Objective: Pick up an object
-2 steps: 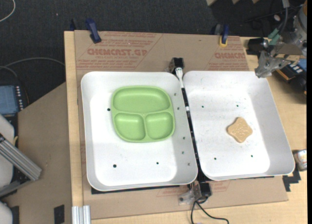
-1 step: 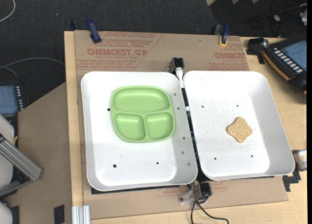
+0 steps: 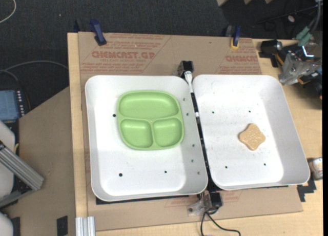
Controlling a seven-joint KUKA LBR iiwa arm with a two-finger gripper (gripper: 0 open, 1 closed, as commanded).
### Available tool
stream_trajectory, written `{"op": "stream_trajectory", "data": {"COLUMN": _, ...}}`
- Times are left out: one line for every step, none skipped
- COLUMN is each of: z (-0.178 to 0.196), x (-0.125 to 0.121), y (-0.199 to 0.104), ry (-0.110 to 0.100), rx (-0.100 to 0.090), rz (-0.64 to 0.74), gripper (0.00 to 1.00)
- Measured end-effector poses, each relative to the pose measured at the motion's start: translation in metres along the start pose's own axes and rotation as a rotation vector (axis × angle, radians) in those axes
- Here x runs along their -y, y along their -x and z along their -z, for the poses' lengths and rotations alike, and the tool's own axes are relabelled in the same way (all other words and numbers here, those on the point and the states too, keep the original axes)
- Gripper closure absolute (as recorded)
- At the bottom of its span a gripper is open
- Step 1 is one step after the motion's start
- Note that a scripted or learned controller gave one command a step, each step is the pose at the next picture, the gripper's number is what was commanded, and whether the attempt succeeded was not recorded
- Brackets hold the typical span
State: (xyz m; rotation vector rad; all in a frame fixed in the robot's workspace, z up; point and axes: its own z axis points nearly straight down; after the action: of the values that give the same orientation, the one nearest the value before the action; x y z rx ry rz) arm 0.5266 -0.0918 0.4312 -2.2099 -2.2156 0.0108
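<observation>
A small tan, biscuit-like piece (image 3: 252, 137) lies flat in the right white bin (image 3: 225, 91), toward its right side and a little below the middle. A green plate with three compartments (image 3: 150, 119) rests in the upper middle of the left white bin (image 3: 102, 153). Nothing touches either object.
The two bins meet along a raised seam (image 3: 197, 127) with a black clip (image 3: 186, 67) at its far end. Both sit on a cardboard-covered bench (image 3: 154, 50). Grey metal parts and cables (image 3: 297, 63) crowd the bench's far right corner. Blue clamps (image 3: 97, 32) hold the far edge.
</observation>
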Motion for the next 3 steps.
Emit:
{"op": "stream_trajectory", "data": {"z": -0.047, "x": 0.049, "y": -0.037, "ry": 0.006, "rx": 0.002, "rz": 0.0, "gripper": 1.0}}
{"op": "stream_trajectory", "data": {"z": -0.095, "x": 0.046, "y": -0.074, "ry": 0.008, "rx": 0.002, "rz": 0.001, "gripper": 1.0}}
{"op": "stream_trajectory", "data": {"z": -0.126, "x": 0.046, "y": -0.15, "ry": 0.007, "rx": 0.002, "rz": 0.006, "gripper": 1.0}}
